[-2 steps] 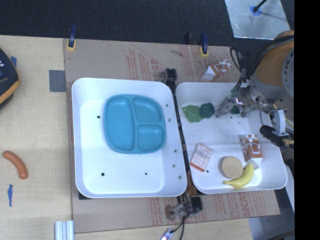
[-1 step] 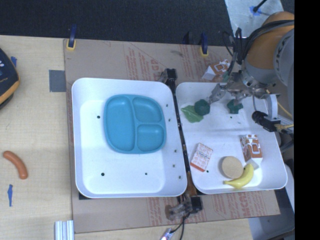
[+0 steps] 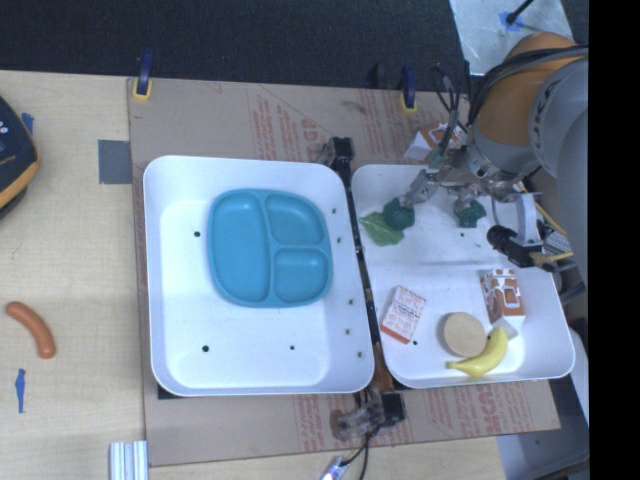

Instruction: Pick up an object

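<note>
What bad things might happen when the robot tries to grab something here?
The gripper hangs by the green toy, which lies near the bin wall; a finger might bump that wall. The banana touches the round cookie, so grabbing one may drag the other.

The right bin (image 3: 560,318) is crowded: a green leafy toy (image 3: 384,226) sits at its 10 o'clock corner beneath the gripper (image 3: 434,211), while a red-and-white packet (image 3: 403,314), a round cracker (image 3: 462,333), a banana (image 3: 482,355) and a small carton (image 3: 503,293) cluster from 6 to 4 o'clock. Open floor remains across its centre. In the left bin (image 3: 170,298), a blue divided plate (image 3: 269,246) fills the middle, leaving room at 6 and 9 o'clock.
</note>
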### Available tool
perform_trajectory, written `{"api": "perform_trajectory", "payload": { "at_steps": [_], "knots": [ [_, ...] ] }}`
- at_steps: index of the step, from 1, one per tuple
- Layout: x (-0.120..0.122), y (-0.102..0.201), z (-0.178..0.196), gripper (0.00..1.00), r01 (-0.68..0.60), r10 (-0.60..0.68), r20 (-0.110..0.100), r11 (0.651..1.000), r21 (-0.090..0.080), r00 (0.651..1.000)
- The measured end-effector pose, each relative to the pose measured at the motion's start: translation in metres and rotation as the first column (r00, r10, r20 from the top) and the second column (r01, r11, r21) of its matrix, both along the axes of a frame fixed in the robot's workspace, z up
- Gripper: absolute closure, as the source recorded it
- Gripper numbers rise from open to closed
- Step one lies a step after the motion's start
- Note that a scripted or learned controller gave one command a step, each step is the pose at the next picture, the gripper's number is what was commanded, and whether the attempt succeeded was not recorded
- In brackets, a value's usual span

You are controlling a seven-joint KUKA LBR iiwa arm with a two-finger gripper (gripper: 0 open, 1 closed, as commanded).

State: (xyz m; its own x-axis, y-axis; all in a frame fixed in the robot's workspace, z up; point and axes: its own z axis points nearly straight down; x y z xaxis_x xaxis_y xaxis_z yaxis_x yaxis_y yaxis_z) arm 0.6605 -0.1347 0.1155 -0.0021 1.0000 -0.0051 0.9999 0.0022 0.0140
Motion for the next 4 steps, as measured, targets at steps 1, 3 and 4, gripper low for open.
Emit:
{"api": "perform_trajectory", "payload": {
  "at_steps": [1, 3, 4],
  "knots": [
    [0.001, 0.012, -0.003, 0.0, 0.0, 0.0, 0.005, 1.0, -0.001, 1.0],
    [0.002, 0.013, 0.008, 0.0, -0.006, 0.006, 0.003, 1.0, 0.0, 1.0],
    [-0.01, 0.042, -0.024, 0.0, -0.005, 0.005, -0.019, 1.0, 0.004, 1.0]
  ]
}}
